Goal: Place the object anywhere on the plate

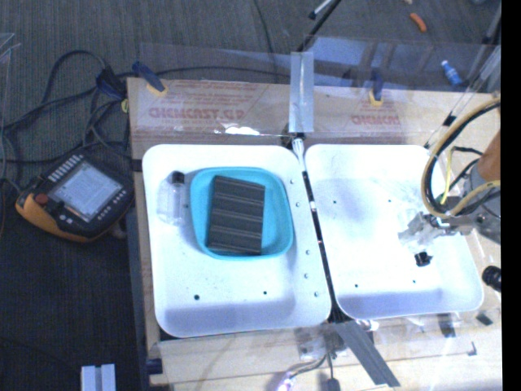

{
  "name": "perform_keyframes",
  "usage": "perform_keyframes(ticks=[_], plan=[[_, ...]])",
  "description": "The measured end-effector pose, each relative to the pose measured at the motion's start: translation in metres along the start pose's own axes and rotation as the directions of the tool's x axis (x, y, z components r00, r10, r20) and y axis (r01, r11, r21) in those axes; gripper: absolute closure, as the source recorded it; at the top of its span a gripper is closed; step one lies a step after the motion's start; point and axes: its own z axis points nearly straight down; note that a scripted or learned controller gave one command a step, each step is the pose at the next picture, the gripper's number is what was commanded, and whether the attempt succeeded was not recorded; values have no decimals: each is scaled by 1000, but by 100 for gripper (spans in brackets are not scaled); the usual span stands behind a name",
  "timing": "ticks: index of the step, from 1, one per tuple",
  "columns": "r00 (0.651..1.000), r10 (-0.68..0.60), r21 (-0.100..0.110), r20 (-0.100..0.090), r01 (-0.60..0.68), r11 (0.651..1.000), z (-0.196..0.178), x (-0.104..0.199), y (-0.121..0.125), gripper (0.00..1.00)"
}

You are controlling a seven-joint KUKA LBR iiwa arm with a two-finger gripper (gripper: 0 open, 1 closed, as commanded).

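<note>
A blue square plate (281, 218) sits in the left bin (236, 308). A dark grey ridged block (236, 214) lies flat on the middle of the plate. A small clear bottle with a black cap (172, 194) lies just off the plate's left edge, on the bin floor. My gripper (419, 233) hangs over the right side of the right bin (366, 292), far from the plate. A small black piece (422, 258) shows just below the gripper; I cannot tell whether it is part of the gripper or a loose thing.
Yellow and black cables (444, 161) loop from the arm over the right bin's far right side. A teach pendant (77, 195) lies on the floor left of the bench. A metal divider (301, 104) stands behind the bins.
</note>
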Motion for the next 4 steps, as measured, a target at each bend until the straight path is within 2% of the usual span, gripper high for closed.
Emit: perform_keyframes(ticks=[1,2,4], plan=[[1000,0,0,0,0,1000,0,0,0,0],[998,65,-1,4,-65,998,-116,-13,8,0],[998,66,0,4,-66,998,-116,-13,8,0]])
